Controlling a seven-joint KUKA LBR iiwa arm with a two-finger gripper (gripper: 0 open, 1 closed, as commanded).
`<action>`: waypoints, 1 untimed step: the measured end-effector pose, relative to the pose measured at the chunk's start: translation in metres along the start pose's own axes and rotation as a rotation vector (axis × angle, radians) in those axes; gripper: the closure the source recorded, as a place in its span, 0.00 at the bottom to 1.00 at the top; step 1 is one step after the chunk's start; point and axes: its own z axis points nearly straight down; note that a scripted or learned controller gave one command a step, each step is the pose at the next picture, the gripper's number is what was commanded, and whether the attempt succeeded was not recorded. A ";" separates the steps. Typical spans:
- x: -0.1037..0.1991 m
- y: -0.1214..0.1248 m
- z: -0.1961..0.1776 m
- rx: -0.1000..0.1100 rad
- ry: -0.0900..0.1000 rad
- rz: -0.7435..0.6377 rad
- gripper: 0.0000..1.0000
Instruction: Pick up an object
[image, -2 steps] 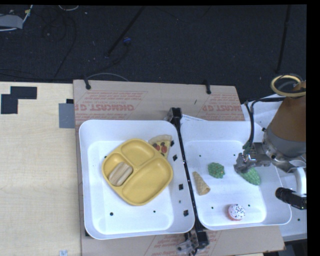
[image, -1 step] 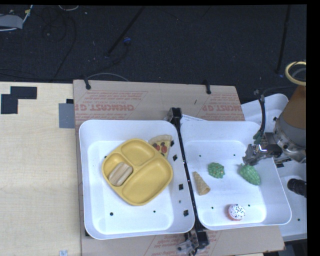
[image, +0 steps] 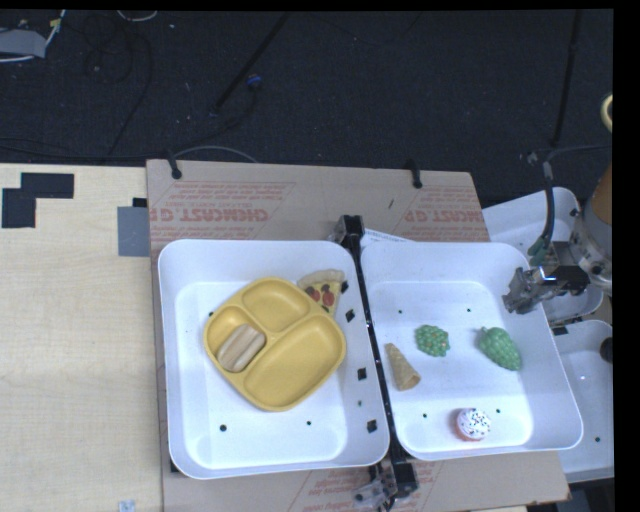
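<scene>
A grey gripper (image: 527, 290) is seen poised over the right rim of the right bin (image: 560, 400); whether its fingers are open or closed cannot be told, and nothing is seen between them. Four small toy foods are scattered on that bin's floor, presumably so that each can be approached singly. Nearest the gripper, just below and to its left, a leafy green piece (image: 499, 348) is laid flat, its long axis running from upper left to lower right. Further left of the gripper, a rounder green cluster (image: 432, 340) is set apart, and beyond it an ice-cream cone (image: 402, 366) is laid with its narrow tip pointed up and slightly left, its wide mouth down and right. Well below the gripper, a speckled pink-and-white cupcake (image: 473, 423) is placed near the front wall. In the left bin (image: 185, 420), far left of the gripper, a yellow divided tray (image: 290, 360) is kept with a bread-like piece (image: 240, 346) in one compartment and a pizza slice (image: 323, 290) at its upper edge. The leafy piece is judged the likeliest target.
</scene>
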 end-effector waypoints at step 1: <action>0.047 0.003 0.019 0.007 0.003 -0.002 1.00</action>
